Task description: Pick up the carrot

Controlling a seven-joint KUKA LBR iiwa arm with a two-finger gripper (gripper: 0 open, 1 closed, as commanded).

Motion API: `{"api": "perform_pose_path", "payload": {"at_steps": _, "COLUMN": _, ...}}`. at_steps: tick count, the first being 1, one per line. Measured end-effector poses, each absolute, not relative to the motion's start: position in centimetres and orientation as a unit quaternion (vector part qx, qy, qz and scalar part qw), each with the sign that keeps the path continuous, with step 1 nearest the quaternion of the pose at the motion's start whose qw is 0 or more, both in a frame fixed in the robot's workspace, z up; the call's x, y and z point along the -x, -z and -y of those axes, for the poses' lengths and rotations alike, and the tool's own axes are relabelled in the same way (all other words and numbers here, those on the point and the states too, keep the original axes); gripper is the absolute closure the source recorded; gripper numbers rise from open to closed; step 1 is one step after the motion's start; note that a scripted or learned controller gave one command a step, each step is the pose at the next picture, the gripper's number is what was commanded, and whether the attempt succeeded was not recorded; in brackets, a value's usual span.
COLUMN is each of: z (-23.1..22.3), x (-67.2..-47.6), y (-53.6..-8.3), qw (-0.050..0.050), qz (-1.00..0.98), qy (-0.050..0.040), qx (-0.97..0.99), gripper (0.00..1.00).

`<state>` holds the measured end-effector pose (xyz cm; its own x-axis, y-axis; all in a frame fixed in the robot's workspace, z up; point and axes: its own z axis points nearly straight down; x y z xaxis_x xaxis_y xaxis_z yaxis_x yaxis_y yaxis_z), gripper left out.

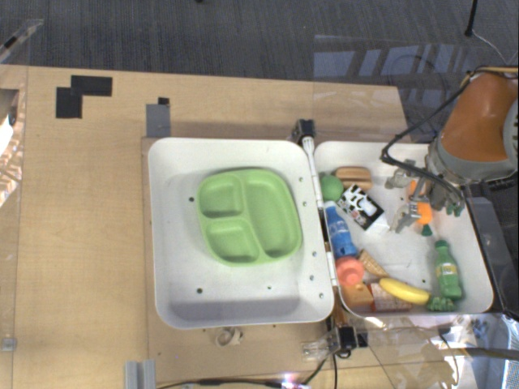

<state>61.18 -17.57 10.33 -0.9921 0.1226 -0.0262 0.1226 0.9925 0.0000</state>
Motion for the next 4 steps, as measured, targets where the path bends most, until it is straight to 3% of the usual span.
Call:
{"api": "perform_pose_path", "payload": {"at_steps": 1, "z": 19.7, "x": -58.3, "y": -8.9, "qw": 0.007, "qz": -0.96, "qy": -0.0008, "qx": -0.28, "gripper": 0.0}}
{"api": "perform_pose_path", "payload": {"at_steps": 2, "z": 19.3, "x": -59.4, "y": -8.9, "qw": 0.006, "qz": -0.925, "qy": -0.0007, "qx": -0.38, "gripper": 0.0}}
{"api": "perform_pose_path", "payload": {"at_steps": 3, "z": 19.2, "x": -59.8, "y": -10.3, "qw": 0.012, "qz": -0.927, "qy": -0.0015, "qx": -0.376, "gripper": 1.0}}
{"api": "perform_pose_path", "payload": {"at_steps": 4, "z": 12.6, "x": -61.1, "y": -16.1, "qw": 0.008, "qz": -0.941, "qy": -0.0028, "qx": -0.337, "gripper": 1.0}}
